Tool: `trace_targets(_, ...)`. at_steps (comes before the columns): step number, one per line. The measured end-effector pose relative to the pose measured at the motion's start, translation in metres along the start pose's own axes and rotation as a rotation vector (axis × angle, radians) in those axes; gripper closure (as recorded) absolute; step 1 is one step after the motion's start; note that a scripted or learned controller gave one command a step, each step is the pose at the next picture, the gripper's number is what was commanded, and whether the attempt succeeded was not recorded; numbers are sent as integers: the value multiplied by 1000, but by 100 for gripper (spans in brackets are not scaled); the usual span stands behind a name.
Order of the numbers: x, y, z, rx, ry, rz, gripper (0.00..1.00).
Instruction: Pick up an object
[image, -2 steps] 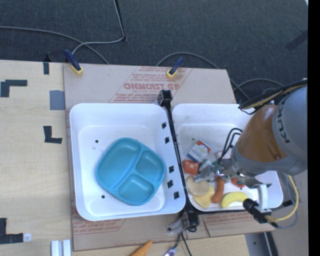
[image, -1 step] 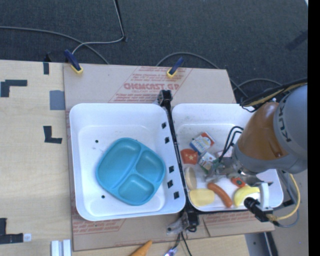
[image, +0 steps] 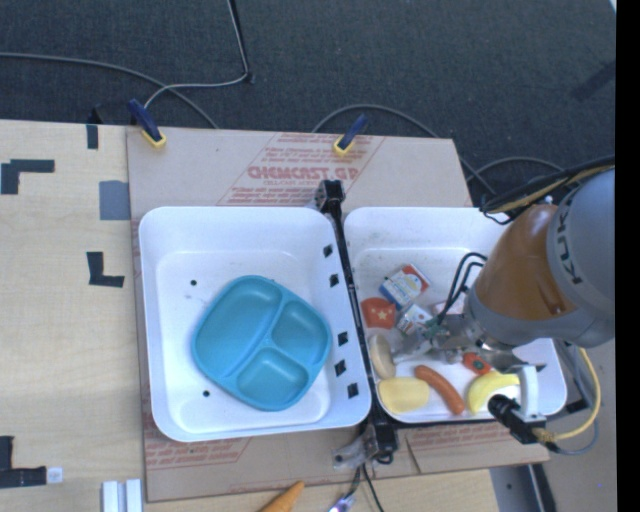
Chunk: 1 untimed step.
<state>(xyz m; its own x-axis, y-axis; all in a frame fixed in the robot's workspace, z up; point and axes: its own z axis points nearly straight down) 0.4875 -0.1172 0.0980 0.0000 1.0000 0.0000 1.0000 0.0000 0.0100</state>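
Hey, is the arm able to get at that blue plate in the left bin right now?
Probably yes. The blue divided plate lies alone and uncovered in the left bin, open from above. The gripper is low in the right bin among small items, so it must rise over the shared wall first.

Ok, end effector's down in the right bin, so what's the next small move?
Probably a short lift to check the grasp. The end effector sits low among a tomato, carton and sausage, and what it has caught, if anything, isn't clear.

grey arm (image: 560, 270) with orange band reaches in from right, tool (image: 425, 335) lowered.
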Motion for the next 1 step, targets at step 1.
trace_targets(1, 8, 70, 12, 5, -1, -2, 0)
